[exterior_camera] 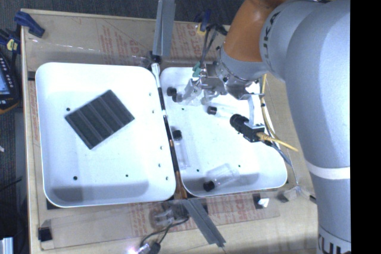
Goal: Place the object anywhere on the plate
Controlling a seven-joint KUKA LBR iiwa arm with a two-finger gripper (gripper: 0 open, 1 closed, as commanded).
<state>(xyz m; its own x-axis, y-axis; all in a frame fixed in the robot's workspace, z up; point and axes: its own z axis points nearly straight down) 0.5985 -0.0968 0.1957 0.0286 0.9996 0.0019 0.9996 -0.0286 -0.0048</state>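
A dark grey ribbed plate (99,118) lies flat and turned at an angle in the left bin (53,187). My gripper (195,91) hangs low over the far end of the right bin (274,178), well to the right of the plate. A small black piece (171,92) sits just left of the gripper and another (212,109) just below it. A clear tube with a black cap (180,149) lies along the right bin's left wall. Near that bin's front edge rests a clear container with a black end (218,176).
A raised divider rail (166,128) runs between the two bins. The arm's big grey body (315,86) covers the right side of the bench. A grey bar (163,24) stands behind the bins, and blue clamps (28,24) sit at the far left corner.
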